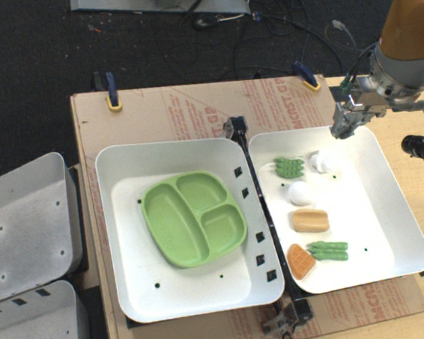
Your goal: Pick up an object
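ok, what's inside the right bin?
Right bin holds two green toy vegetables, two white pieces, a tan bun, an orange waffle. Nothing looks covered.

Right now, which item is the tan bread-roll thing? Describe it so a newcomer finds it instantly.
Look in the right bin, the one without the green divided plate. Down its left side runs a column of small toys; the tan bread roll sits mid-column, below the white egg and above the orange waffle. It is the only smooth, tan, oblong piece.
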Robot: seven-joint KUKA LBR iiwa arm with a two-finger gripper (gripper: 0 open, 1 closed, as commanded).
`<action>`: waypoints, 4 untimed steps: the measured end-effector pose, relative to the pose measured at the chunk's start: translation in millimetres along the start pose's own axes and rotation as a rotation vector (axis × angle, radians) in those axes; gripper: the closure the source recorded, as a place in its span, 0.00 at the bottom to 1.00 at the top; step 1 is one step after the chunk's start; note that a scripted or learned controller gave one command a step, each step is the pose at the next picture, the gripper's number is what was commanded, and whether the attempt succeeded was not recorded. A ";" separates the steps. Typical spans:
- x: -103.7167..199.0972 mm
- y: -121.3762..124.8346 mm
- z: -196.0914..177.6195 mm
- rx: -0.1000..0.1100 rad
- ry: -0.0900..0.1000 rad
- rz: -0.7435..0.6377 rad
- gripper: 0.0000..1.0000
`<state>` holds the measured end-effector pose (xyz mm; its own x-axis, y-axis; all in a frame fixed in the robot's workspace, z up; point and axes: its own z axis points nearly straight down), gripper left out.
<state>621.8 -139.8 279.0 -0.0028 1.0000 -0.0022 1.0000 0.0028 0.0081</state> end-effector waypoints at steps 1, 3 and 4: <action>49.7 -26.4 14.8 0.011 0.003 -0.003 1.00; 164.6 -74.6 34.2 0.012 0.004 -0.005 1.00; 218.1 -93.9 28.7 0.010 0.004 -0.006 1.00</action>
